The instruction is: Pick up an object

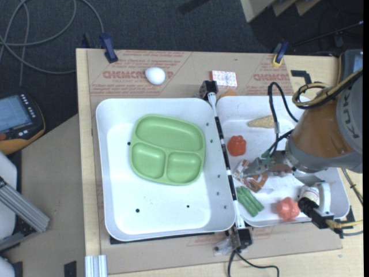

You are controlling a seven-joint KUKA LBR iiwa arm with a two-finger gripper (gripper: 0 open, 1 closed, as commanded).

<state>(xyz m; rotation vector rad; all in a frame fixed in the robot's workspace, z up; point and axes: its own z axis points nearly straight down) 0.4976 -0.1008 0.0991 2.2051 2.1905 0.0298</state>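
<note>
My gripper [260, 165] is low over the left-centre of the right bin [340, 198], at the end of the grey and orange arm. Right beneath and beside it lies a crumpled brown and red item [253, 180]; whether it touches the gripper is unclear. A red pepper-like toy [236, 145] sits just above it near the bin's left wall. Green bean-like sticks [249, 201] lie at the bin's front left. A pink-red fruit toy [288, 208] rests at the front. A beige cone [262, 122] lies at the back.
The left bin [115, 212] holds a green divided plate [168, 149]. On the cardboard behind the bins are a white egg [154, 75] and a small checkered box [224, 78]. Blue clamps [108, 47] grip the back edge. Cables loop over the arm.
</note>
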